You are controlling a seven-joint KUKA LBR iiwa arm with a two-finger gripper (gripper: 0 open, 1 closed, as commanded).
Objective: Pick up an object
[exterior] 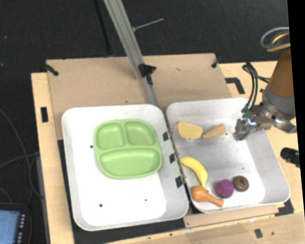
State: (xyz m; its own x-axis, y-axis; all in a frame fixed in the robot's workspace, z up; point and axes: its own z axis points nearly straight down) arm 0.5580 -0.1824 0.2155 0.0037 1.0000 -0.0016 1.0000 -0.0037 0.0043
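Note:
The right bin (pixel 260 152) holds several toy foods. A yellow wedge (pixel 189 130) and a tan cone-shaped piece (pixel 214 132) lie near its far edge. A banana (pixel 194 168) lies by the left wall. An orange drumstick-shaped piece (pixel 205 194), a purple ball (pixel 225 188) and a brown ring (pixel 241 183) sit near the front edge. My gripper (pixel 241 130) hangs over the bin's upper right part, just right of the tan piece, with nothing seen in it.
The left bin (pixel 85 203) bears a green divided plate (pixel 128 148). A grey metal pole (pixel 127 36) slants in from the top to the gap between the bins. Cables run beside the arm's wrist (pixel 252 87).

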